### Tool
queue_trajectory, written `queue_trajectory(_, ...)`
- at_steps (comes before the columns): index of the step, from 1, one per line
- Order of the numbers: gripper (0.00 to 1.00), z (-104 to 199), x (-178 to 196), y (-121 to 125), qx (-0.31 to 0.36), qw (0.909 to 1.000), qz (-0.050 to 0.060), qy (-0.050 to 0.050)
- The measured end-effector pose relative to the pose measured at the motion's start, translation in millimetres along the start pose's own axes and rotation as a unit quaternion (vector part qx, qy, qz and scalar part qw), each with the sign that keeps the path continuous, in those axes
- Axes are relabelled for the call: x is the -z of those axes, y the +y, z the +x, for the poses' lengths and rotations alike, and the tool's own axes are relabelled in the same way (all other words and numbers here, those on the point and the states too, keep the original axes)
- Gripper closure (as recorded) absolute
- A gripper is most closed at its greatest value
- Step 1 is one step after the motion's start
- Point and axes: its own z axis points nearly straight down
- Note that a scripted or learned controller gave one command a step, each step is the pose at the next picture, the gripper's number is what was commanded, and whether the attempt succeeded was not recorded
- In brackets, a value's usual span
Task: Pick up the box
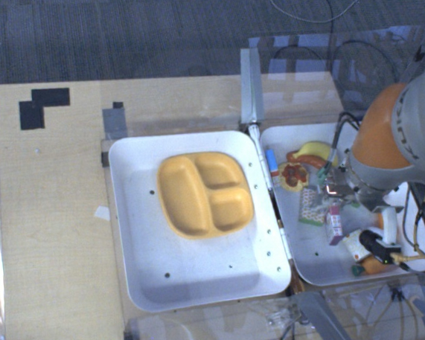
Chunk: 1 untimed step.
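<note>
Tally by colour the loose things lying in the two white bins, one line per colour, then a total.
Yellow: 2, the divided tray and the banana
Red: 1, the small toy
Blue: 1, the marker
Green-patterned: 1, the flat packet
Maroon: 1, the small box
Orange: 1, the piece at the near edge
Total: 7

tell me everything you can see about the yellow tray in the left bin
The yellow tray looks like moulded matte plastic, a rounded square with soft corners. It has three compartments: one long one down its left side and two smaller ones stacked on its right. Nothing lies in any of them. It sits flat and right side up on the floor of the left bin, slightly above centre, clear of the bin's walls. No other thing touches it.
</note>
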Motion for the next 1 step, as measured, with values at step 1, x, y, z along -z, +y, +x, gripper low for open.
queue_trajectory(1, 1.0, 62.4, 83.6, -11.4, -0.007, 1.0, 0.004, 0.0)
